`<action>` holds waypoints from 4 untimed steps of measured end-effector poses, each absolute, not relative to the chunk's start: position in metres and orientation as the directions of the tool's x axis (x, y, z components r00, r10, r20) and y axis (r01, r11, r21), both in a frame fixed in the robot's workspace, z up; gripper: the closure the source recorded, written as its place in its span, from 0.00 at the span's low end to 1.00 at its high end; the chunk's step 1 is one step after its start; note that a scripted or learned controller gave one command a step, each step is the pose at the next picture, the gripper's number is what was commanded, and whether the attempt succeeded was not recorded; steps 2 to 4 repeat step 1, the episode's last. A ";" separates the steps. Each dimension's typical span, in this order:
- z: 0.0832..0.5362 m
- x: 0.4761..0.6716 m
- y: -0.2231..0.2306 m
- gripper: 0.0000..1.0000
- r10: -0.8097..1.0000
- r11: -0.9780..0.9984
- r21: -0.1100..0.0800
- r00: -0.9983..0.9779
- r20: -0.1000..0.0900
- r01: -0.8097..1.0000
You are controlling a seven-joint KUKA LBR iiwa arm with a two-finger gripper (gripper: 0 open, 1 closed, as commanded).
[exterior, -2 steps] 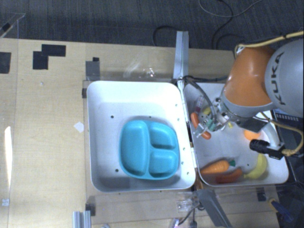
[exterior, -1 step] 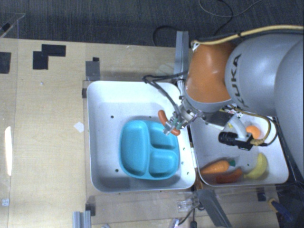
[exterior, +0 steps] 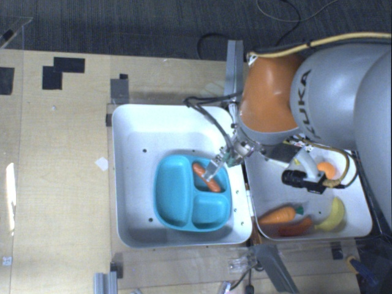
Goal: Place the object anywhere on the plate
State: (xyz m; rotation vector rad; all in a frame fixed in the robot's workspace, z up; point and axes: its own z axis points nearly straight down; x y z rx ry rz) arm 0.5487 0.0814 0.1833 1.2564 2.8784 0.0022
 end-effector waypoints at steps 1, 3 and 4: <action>0.183 0.538 0.107 0.00 0.718 0.696 0.001 -0.696 0.000 0.718; 0.183 0.538 0.107 0.00 0.718 0.696 0.001 -0.696 0.000 0.718; 0.183 0.538 0.107 0.00 0.718 0.696 0.001 -0.696 0.000 0.718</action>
